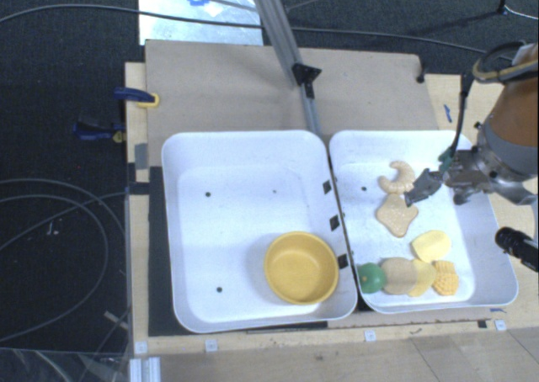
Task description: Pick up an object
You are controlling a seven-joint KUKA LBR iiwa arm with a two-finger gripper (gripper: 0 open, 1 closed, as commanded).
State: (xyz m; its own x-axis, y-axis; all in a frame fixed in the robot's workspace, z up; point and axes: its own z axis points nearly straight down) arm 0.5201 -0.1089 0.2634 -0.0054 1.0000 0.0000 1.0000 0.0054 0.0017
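The right bin holds several food toys. A curled beige piece lies above a flat beige piece. A yellow chip sits lower right of them. Along the front wall lie a green piece, a beige lump and a yellow waffle piece. My gripper hovers over the right half of this bin, just right of the two beige pieces. It is open, one dark finger reaching toward the flat beige piece, and nothing sits between the fingers.
A yellow bowl rests in the front right corner of the left bin. A grey pole slants down to the ridge between the bins. The arm's orange band is at the right edge.
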